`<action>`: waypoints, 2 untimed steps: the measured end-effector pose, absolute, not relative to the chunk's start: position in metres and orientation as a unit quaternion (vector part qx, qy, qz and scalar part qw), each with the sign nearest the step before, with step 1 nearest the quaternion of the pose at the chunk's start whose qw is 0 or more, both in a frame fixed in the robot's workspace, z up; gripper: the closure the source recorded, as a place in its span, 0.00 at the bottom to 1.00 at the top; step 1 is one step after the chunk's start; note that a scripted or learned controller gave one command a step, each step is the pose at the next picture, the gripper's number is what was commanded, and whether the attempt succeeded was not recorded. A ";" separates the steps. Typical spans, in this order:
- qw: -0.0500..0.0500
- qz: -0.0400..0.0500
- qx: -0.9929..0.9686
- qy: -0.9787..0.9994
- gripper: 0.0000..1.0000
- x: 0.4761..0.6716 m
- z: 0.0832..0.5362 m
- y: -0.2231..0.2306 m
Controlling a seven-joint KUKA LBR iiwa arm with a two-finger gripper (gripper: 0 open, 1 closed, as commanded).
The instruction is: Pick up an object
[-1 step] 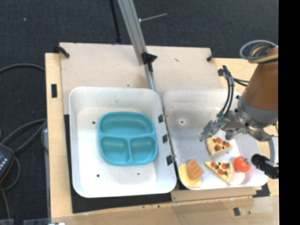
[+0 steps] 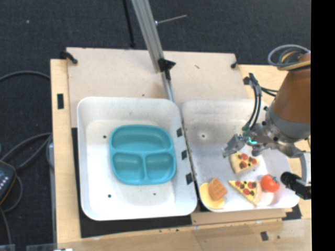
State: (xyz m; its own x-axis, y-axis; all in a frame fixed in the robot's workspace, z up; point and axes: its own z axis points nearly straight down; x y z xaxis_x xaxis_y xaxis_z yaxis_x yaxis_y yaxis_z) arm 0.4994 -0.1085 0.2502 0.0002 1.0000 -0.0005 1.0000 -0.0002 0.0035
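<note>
Grey metal makes up the two-finger gripper [image 2: 238,145], which hangs low in the right white bin [image 2: 209,119], and I cannot tell if it is open or closed because it looks small and dark. Nothing can be seen held in it. Just beside it, to the lower right, lies a square toy pizza piece with red dots [image 2: 244,162], so close that it may be touching. A bit farther down sit a pointed toy pizza slice [image 2: 247,188], a round orange toy bun [image 2: 216,190] and a red toy tomato [image 2: 269,183], all near the front edge of that bin. Behind the gripper rises the grey arm with its orange band [image 2: 293,95], coming in from the right. The left white bin [image 2: 91,156] holds a blue plastic tray with three sections [image 2: 141,154], well apart from the toys. I think the arm is reaching for the square pizza piece. Next it would need to sit right over the piece, go down, squeeze and lift.
</note>
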 end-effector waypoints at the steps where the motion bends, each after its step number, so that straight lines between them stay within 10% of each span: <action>1: -0.001 -0.002 0.707 0.707 0.00 0.498 0.187 -0.110; 2: -0.001 -0.002 0.708 0.707 0.00 0.501 0.127 -0.118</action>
State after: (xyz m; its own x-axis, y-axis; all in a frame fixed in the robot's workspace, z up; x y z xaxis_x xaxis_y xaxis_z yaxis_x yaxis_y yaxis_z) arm 0.5008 -0.1179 0.1267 0.0012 1.0000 -0.0006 1.0000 -0.0012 -0.0046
